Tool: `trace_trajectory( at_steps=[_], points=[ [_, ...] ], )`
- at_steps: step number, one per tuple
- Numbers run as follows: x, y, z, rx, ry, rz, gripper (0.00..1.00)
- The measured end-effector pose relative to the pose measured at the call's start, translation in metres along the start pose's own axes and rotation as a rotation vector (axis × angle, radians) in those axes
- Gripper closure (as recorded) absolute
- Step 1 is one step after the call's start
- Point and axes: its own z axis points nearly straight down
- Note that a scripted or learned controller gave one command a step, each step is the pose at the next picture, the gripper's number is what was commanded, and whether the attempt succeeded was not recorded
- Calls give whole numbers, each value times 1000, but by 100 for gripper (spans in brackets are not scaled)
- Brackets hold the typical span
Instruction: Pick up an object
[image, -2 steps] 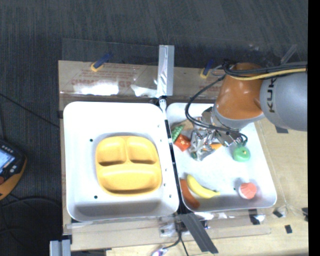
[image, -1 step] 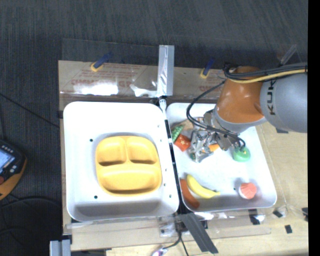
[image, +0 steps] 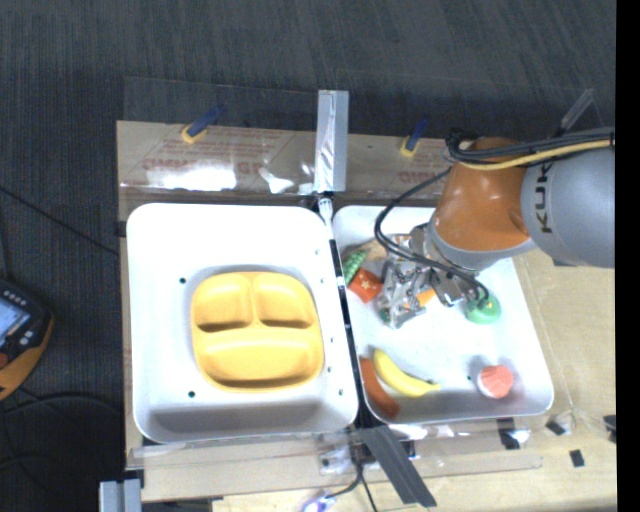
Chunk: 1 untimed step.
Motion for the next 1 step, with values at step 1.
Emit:
trace_trajectory(
  at_steps=[1],
  points=[
    [5, -8, 0, -7, 1, 53, 0]
  ],
)
